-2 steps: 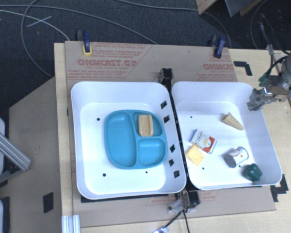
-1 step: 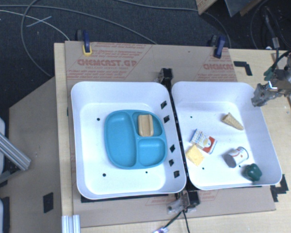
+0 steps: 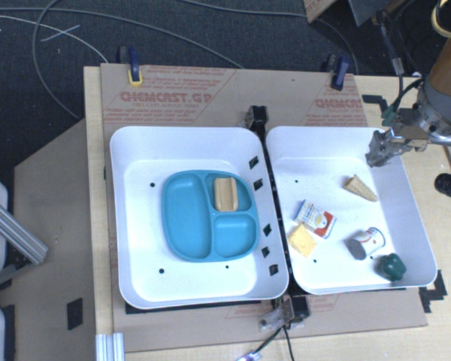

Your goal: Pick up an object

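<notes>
Objects for pickup located in right shallow white bin [image 3: 406, 201]. Tan wedge-shaped block [image 3: 360, 188] toward upper right of bin floor. Small white packet with red and blue print [image 3: 315, 219] near bin centre; print too small to read. Pale yellow square block [image 3: 303, 241] touching packet's lower left corner. Grey-and-white cup-like item [image 3: 364, 243] lying on its side to the right, well apart from packet. Dark green rounded object [image 3: 391, 266] just beside it, near lower right corner.

Gripper [image 3: 379, 150] positioned over bin's upper right rim, above and apart from wedge. Nothing seen between fingers; spread of fingers cannot be told.

Left shallow white bin [image 3: 135, 201] carrying blue three-compartment plastic tray [image 3: 188, 216]. Tan rectangular block [image 3: 225, 194] resting in tray's upper right compartment.

Bins seated on brown sheet [image 3: 210, 89] covering bench, printed in red "CHEMCAST GP". Blue clamps [image 3: 134, 66] at sheet's far edge. Cables [image 3: 75, 21] on dark floor beyond.
</notes>
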Robot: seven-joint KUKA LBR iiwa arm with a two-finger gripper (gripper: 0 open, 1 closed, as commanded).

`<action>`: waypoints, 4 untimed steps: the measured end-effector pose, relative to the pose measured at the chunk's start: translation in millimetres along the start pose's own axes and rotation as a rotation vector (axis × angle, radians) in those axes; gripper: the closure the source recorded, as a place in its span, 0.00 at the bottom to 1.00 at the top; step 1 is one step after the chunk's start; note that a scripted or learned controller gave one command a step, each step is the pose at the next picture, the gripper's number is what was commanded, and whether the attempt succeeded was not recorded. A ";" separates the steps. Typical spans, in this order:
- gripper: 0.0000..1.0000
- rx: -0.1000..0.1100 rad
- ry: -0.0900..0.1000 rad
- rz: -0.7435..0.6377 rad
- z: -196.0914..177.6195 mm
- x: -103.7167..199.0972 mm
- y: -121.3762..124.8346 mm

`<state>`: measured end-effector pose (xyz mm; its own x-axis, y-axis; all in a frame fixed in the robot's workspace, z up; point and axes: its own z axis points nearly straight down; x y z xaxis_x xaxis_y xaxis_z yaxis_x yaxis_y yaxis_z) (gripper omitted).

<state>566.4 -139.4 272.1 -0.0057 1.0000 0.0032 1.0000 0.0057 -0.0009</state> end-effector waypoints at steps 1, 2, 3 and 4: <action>1.00 0.001 0.000 0.000 11.3 44.3 9.4; 1.00 0.002 0.000 0.000 26.9 93.8 13.8; 1.00 0.002 0.000 -0.001 30.9 157.9 15.8; 1.00 -0.001 -0.002 0.000 41.3 205.3 28.8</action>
